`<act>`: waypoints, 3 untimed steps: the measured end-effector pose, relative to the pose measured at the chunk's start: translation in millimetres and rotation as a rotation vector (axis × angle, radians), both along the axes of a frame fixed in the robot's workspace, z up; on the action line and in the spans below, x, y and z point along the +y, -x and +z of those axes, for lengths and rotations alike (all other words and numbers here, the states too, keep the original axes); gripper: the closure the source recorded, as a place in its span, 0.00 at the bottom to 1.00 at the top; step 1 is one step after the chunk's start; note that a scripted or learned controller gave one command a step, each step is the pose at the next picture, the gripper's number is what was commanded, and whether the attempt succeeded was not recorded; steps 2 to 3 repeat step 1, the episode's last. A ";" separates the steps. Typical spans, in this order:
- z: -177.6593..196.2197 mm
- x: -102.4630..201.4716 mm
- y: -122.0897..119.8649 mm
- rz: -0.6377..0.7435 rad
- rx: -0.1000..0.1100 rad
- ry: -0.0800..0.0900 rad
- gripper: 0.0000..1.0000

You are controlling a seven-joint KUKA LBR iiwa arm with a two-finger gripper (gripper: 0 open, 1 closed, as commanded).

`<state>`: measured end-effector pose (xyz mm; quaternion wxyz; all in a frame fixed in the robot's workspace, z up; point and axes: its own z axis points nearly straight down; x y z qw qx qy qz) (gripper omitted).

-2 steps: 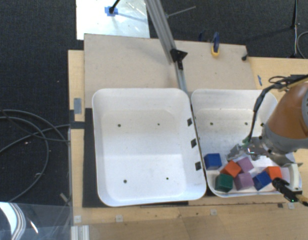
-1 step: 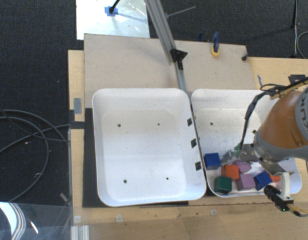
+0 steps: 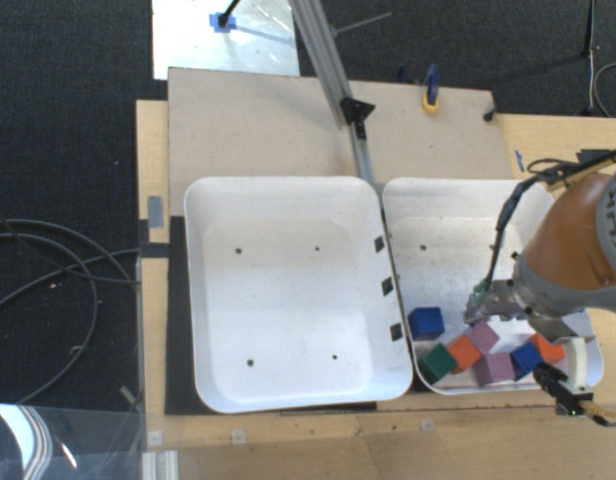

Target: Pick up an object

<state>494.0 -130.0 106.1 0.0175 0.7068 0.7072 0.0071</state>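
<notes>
Blocks (image 3: 475,352) cluster just beneath the gripper (image 3: 491,308); its grasp cannot be told.

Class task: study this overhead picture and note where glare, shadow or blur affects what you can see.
Camera view: glare washes the shiny sheet at the top; the left bin is evenly lit with soft rim shadow; the blocks look soft-edged; the arm shades the right bin.

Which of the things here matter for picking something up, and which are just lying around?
For the job: pincer, blue block, green block, orange block, purple block, right bin.

Lying about: left bin, yellow clamp, cables, blue tape.
</notes>
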 end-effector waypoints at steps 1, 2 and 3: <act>-14.8 -80.6 9.0 -0.005 0.028 -0.007 1.00; -14.8 -80.6 9.0 -0.005 0.028 -0.007 1.00; -14.8 -80.6 9.0 -0.005 0.028 -0.007 1.00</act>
